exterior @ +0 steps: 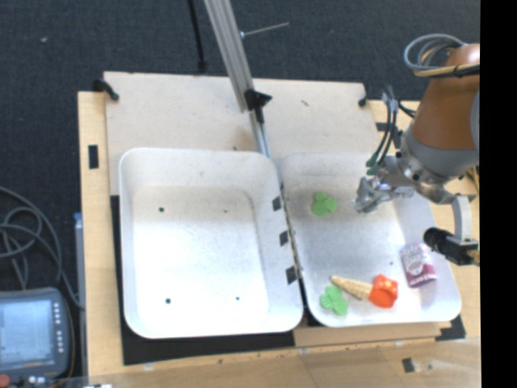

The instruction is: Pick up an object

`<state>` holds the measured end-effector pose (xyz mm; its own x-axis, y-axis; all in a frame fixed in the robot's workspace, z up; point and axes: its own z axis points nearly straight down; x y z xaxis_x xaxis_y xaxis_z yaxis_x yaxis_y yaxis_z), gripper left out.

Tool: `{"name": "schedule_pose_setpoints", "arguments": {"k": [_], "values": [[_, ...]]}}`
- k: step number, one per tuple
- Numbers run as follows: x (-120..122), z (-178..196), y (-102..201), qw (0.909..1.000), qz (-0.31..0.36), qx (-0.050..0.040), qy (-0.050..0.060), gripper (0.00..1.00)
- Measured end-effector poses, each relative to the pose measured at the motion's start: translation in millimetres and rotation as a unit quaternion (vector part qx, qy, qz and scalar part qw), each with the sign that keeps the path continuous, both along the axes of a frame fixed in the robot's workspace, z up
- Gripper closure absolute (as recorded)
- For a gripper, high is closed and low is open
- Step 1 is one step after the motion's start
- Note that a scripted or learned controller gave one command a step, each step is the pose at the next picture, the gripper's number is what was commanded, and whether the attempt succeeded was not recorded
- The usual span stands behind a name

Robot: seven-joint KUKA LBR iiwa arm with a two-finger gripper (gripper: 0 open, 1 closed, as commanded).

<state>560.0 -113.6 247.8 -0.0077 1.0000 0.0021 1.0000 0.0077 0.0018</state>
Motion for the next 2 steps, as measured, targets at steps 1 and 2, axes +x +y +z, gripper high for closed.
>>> {"name": "schedule_pose_setpoints", "arguments": {"k": [1,2], "values": [[-1,9,49,1.0000,0.000,0.0001,0.000,1.00],[0,-3,95,1.0000,-0.001,-0.0007,0.001,1.00]]}}
